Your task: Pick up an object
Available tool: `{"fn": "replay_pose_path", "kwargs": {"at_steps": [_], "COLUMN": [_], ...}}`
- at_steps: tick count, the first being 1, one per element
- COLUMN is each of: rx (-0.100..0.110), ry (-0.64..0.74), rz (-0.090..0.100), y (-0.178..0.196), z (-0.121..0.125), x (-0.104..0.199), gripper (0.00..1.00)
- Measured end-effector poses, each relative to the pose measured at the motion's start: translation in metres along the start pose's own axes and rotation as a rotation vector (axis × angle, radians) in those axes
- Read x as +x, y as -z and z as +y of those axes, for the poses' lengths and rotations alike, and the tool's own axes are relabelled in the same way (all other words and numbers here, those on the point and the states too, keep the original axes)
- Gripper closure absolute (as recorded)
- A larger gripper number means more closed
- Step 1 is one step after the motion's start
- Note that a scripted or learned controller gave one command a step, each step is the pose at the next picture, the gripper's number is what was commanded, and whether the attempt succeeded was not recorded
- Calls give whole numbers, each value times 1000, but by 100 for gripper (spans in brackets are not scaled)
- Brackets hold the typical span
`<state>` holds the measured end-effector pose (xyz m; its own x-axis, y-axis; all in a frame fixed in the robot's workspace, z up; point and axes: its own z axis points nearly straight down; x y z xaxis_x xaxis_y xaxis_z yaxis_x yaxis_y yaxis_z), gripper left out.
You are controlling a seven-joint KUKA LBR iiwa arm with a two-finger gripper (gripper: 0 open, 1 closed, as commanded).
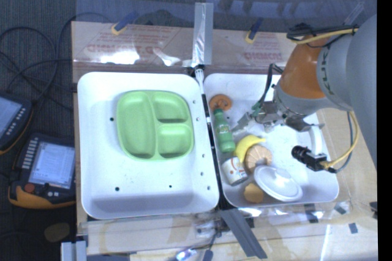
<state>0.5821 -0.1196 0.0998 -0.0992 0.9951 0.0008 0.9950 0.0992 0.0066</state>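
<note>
My hand [262, 114] hangs low in the right bin [318, 189], near its far edge; I cannot tell its state. Nothing looks lifted yet. A bottle [223, 133], banana [248, 144] and lid [277, 182] lie along the bin's left side. A green tray [154, 125] fills the left bin [98, 192].

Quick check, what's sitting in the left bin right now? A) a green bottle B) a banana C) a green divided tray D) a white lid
C: the green divided tray lies alone in the left bin, while the green bottle, banana and white lid all lie in the right bin.
</note>
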Motion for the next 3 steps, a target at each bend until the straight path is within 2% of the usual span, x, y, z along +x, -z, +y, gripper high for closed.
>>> {"fn": "replay_pose_path", "kwargs": {"at_steps": [1,2,3], "rx": [-12,-9,9], "ry": [-41,-39,-202], "rz": [-13,-7,-4], "y": [-8,0,83], "z": [-54,-53,27], "x": [18,21,84], "gripper": [0,100,100]}}
